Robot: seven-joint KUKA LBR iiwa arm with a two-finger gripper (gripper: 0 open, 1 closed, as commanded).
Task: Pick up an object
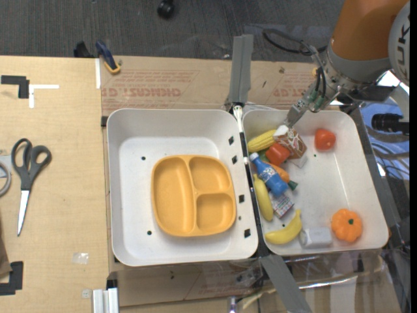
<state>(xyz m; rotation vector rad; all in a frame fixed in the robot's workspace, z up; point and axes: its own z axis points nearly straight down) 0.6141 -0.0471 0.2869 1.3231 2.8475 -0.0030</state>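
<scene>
The right bin [339, 175] holds a heap of toy food along its left side: a yellow corn cob [263, 140], a red-orange piece [277, 153], a brown packet [298, 145], a blue bottle [268, 174] and two bananas [263, 199] [285, 230]. A red tomato [324, 139] lies apart at the back. An orange pumpkin [346, 225] and a grey block [316, 237] sit at the front. My gripper [294, 118] hangs over the bin's back left, its tip just above the brown packet and the corn cob. Nothing visibly hangs from it.
The left bin [130, 175] holds an orange divided plate [193, 194]. Scissors [27, 169] lie on the wooden bench at far left. A grey bar [241, 70] stands behind the seam between the bins. Cables [384, 119] run along the right side.
</scene>
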